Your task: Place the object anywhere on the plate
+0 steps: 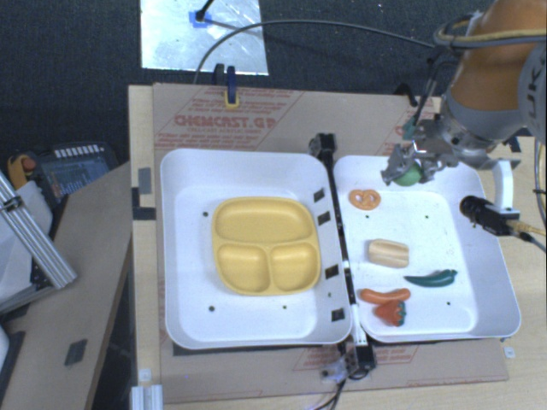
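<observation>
Gripper (408, 171) hangs over the far edge of the right bin (479, 314), and a green object (411, 176) sits pinched between its fingers, lifted near the back wall. Over in the left bin (184, 229), the yellow plate (263, 244) lies flat with its three compartments. On the right bin's floor: a pretzel (365, 199), a bread roll (388, 253), a green pepper (432, 277) and a red-orange piece (386, 303).

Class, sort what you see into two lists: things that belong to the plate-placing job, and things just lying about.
Job: pincer, green object at its tips, yellow plate.

Lying about: pretzel, bread roll, green pepper, sausage, red-orange toy.
</observation>
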